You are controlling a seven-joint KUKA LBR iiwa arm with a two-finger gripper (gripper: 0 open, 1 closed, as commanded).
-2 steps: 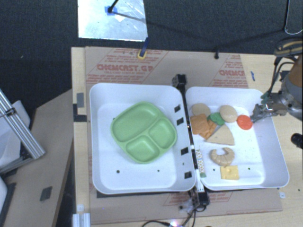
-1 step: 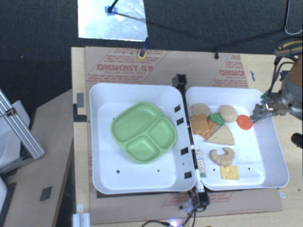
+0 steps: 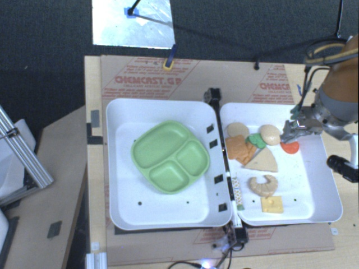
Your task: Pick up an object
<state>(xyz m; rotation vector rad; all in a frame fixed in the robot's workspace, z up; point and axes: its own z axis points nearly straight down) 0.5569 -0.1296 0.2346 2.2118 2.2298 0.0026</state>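
I see bare floor along the right white bin's [image 3: 322, 206] lower right; toy foods [image 3: 255, 150] crowd its upper left.

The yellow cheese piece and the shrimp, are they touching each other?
Apart. The camera view shows bare white bin floor between the shrimp and the yellow cheese piece.

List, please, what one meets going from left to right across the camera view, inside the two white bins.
Green divided plate → orange cracker-like piece → small green piece → pale round piece → red piece, at the gripper.
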